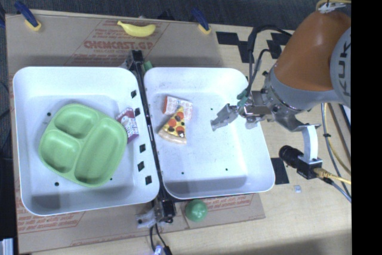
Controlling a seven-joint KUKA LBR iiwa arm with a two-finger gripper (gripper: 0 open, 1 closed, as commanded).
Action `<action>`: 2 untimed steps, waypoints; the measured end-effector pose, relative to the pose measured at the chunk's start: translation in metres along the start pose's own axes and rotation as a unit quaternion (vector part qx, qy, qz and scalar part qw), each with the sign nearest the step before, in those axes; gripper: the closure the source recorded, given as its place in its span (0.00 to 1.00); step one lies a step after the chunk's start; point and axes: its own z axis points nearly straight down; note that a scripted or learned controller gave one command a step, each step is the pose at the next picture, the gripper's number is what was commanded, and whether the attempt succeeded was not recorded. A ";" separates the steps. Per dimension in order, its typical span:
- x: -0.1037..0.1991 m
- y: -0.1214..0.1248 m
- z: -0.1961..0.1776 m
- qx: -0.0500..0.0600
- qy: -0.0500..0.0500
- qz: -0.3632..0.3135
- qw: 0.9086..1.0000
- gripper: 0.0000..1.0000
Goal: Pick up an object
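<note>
A toy pizza slice (174, 126) lies in the left part of the right bin (203, 179), with a small white and orange packet (178, 105) just behind it. My gripper (223, 117) hangs over the right half of that bin, to the right of the pizza slice and apart from it. Nothing shows between its fingers. In the left bin (36, 86) sits a green divided plate (82, 144), and a small red and white packet (128, 122) rests by the bin's right wall.
A yellow banana (136, 27) lies on the cardboard behind the bins. A green ball (195, 210) sits on the bench in front of the right bin. Blue clamps (27, 15) hold the cardboard's back edge. Cables run at the right.
</note>
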 end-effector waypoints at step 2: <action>-0.081 0.100 0.112 -0.001 0.000 0.000 1.000 0.00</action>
